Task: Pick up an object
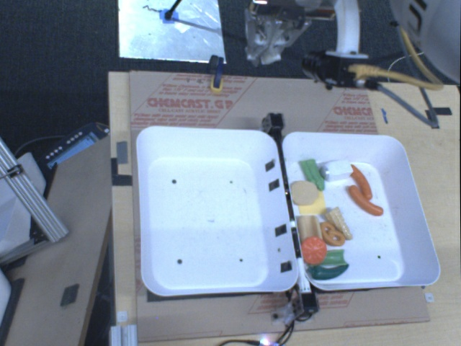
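The right bin (410, 193) holds several toy foods along its left side: a green piece (312, 172), a tan round cookie (304, 192) on a yellow slice (314, 205), two orange-red sausages (362, 182) (366, 202), a pretzel (333, 233), a corn piece (340, 221), a red tomato (314, 250) and a dark green pepper (330, 269). My gripper (265, 51) hangs high at the top of the view, above the cardboard behind the bins, well away from every object. Nothing shows between its fingers.
The left bin (155, 215) lies beside the right one, joined by a black hinge strip (284, 207). A blue and yellow clamp (215, 74) stands on the cardboard's far edge. A shiny plate (144, 20) lies behind. A metal rail (29, 200) crosses the left.
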